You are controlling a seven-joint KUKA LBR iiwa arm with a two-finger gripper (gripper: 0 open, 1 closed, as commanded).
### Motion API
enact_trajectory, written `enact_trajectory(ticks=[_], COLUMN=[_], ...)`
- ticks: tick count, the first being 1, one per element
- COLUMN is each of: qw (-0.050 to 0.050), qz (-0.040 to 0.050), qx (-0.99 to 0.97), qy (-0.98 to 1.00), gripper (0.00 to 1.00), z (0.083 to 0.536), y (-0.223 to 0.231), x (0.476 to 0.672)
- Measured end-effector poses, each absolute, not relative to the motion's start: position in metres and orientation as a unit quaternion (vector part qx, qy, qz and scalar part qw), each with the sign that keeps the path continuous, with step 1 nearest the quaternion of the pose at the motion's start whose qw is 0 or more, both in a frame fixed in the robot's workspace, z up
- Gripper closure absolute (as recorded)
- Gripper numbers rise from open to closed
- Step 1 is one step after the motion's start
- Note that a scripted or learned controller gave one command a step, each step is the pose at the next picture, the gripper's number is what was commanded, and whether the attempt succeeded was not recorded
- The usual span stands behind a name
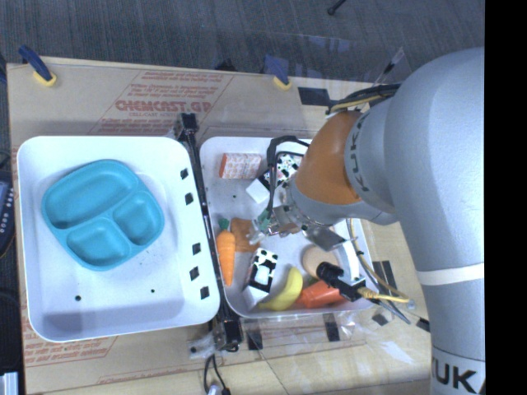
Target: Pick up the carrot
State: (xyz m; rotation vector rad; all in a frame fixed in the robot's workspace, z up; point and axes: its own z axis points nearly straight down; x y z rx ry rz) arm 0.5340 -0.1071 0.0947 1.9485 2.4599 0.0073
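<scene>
Two white bins sit side by side on the worktop [74,89], and the carrot [226,255] lies in the right bin [216,159], against its left wall, lengthwise toward the bottom of the frame. It rests on the bin floor, so the pick is not yet made. My end effector [276,218] hangs over the middle of that bin, just right of the carrot's upper end, near a brown item [242,233]; whether it is spread or pressed together I cannot tell (my own wrist covers it). Nothing sits in my grasp that I can see. Clutter crowds the carrot: a banana [284,290] and a black-and-white block [263,270] lie just lower right. Left bin holds a blue divided tray [103,212]. Reaching, closing and lifting all remain.
</scene>
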Motion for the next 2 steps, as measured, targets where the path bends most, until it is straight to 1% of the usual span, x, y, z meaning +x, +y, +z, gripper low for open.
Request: enact_trajectory(ticks=[1, 2], qw=[0.002, 0.002], qz=[0.0007, 0.0013], qx=[0.622, 0.619], qy=[0.783, 0.785], gripper=[0.0, 1.0], z=[0.094, 0.104], y=[-0.109, -0.108], x=[0.533, 0.534])
